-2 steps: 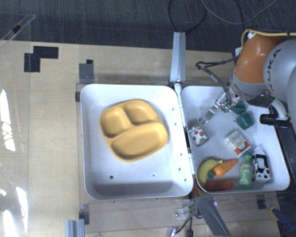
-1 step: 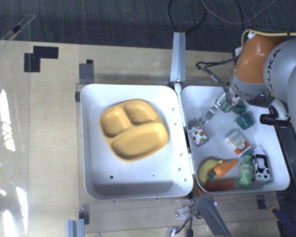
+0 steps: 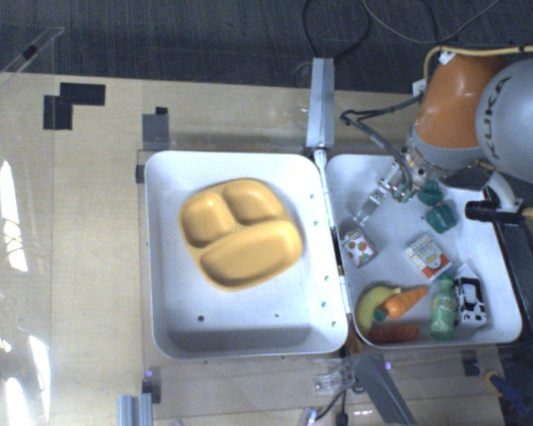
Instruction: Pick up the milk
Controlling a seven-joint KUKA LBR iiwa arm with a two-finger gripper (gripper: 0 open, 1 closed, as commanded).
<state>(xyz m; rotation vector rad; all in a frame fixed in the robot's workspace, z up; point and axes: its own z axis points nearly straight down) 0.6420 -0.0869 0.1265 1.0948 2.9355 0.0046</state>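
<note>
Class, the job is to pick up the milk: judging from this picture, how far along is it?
Done: the arm has reached into the right bin, with its gripper low at the upper left. In hand: nothing shows between the fingers. Left: the milk carton, black and white, lies at the bin's lower right corner beside a green bottle, well away from the gripper, so the approach, grasp and lift all remain.

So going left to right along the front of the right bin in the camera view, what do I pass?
Banana → carrot → green bottle → milk, a black-and-white carton.
</note>
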